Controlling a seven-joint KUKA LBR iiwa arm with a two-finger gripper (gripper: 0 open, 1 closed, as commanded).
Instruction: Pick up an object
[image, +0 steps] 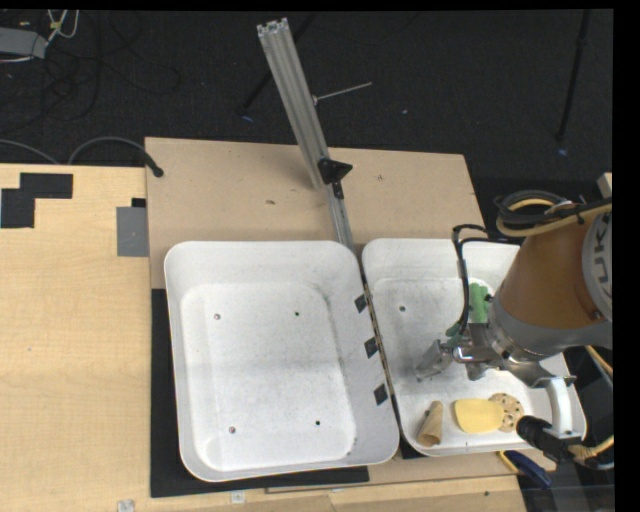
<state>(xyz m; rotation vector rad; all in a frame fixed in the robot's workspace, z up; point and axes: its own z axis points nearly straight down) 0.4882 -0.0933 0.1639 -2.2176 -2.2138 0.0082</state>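
Evenly lit from above; no harsh hotspots. Left bin (262, 360) and right bin (420, 290) bright white, near overexposed, with faint grey speckle on the floors and soft shading along the inner walls. Soft, short shadow beneath the arm (555, 290) on the right bin's floor. Surroundings beyond the bench's (70, 330) far edge dark, cables barely legible. Moderate sharpness overall; small items near the right bin's near edge soft, fine detail lost. Slight grain throughout. No marked distortion at the corners.
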